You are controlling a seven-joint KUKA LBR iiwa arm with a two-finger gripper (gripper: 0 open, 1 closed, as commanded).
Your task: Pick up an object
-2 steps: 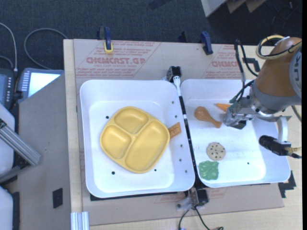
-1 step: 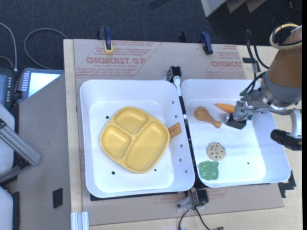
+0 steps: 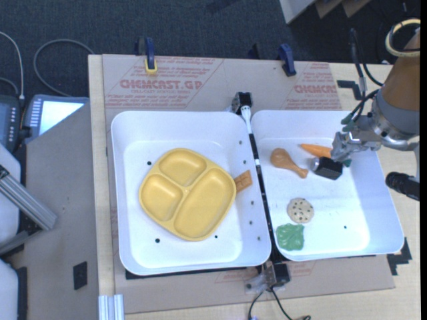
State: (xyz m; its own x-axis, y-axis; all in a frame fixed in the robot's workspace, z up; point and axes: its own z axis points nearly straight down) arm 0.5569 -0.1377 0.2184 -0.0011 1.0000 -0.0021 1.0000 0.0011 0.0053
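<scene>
None of the things looks lifted yet; the jaws, open or closed I cannot tell, hang with the carrot [image 3: 312,149] just beside them.

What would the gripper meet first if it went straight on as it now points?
Probably the orange carrot, whose end lies right by the gripper; depth is unclear, so perhaps the bin floor instead.
</scene>
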